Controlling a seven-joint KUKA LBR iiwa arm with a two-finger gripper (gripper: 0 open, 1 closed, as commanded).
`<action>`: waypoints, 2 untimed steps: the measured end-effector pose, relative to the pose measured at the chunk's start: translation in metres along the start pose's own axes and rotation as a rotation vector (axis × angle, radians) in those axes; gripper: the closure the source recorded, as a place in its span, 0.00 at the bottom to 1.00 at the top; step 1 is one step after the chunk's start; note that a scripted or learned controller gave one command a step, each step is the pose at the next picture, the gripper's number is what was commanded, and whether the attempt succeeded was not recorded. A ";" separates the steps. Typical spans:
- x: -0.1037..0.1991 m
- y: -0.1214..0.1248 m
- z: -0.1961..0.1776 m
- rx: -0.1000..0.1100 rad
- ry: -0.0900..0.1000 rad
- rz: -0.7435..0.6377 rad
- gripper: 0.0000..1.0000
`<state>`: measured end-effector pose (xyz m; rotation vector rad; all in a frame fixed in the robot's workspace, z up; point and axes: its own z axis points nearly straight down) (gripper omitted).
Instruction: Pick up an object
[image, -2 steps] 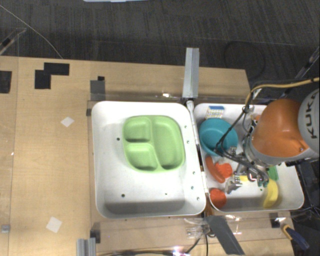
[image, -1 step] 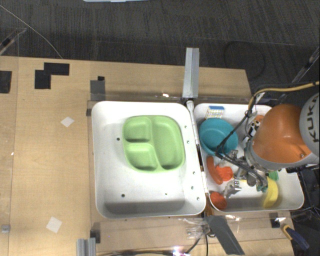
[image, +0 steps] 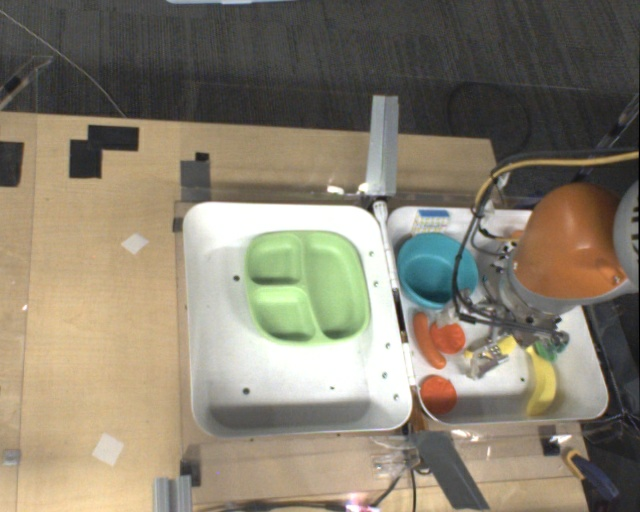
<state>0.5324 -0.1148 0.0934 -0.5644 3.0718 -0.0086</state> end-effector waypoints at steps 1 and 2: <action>-0.006 -0.001 -0.014 0.008 -0.021 0.000 1.00; -0.074 -0.012 -0.092 -0.003 0.004 0.192 1.00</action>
